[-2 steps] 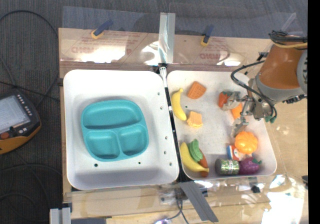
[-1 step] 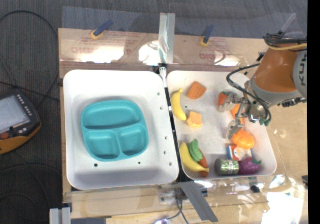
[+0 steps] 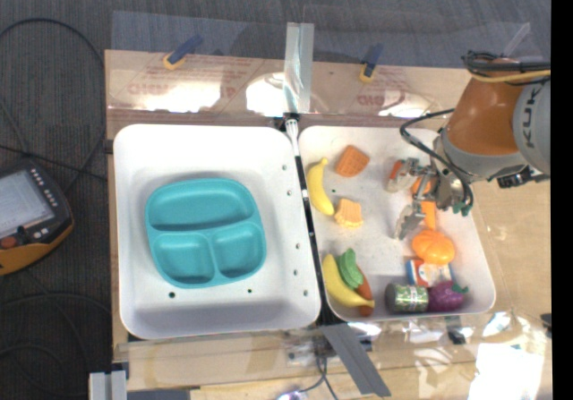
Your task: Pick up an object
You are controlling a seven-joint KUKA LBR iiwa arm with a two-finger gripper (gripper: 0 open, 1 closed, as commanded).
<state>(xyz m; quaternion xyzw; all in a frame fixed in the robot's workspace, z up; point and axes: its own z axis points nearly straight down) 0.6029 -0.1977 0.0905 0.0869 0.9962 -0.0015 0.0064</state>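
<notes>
- gripper (image 3: 421, 207) sat low in right bin (image 3: 483, 255), finger state: couldn't tell
- orange pumpkin-like toy (image 3: 433, 249) just below it: round, glossy, bright orange

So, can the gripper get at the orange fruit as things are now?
Probably yes. The gripper hangs in the right bin just above the orange fruit, whose top is uncovered; a can lies close below it.
</notes>
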